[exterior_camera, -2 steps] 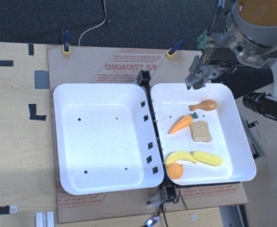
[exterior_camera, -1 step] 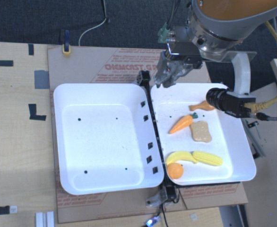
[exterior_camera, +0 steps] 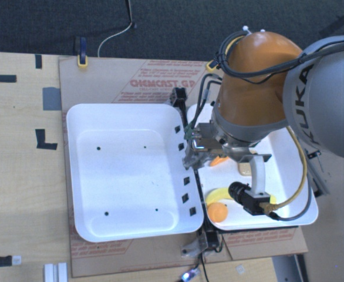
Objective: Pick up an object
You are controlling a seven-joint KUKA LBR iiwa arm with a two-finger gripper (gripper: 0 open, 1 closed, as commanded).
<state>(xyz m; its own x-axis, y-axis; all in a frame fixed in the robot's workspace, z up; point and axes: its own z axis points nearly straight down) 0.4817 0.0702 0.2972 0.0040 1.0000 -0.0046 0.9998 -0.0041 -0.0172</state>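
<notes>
Arm over the right bin, small items lying beneath it.

The grey arm (exterior_camera: 313, 93), its orange band (exterior_camera: 257, 75) bulking large from above, reaches in from the right and hangs over the right bin (exterior_camera: 295, 216). Its tool (exterior_camera: 202, 148) sits low at that bin's left wall, close to the divide between the two bins; whether it is apart or together cannot be told from this slant. An orange ball (exterior_camera: 218, 212) lies in the right bin's near left corner, touching a yellow piece (exterior_camera: 217, 194). A small orange piece (exterior_camera: 218, 161) lies just beside the tool. The left bin (exterior_camera: 78, 157) stands alongside on the cardboard-covered surface (exterior_camera: 19, 175).
</notes>
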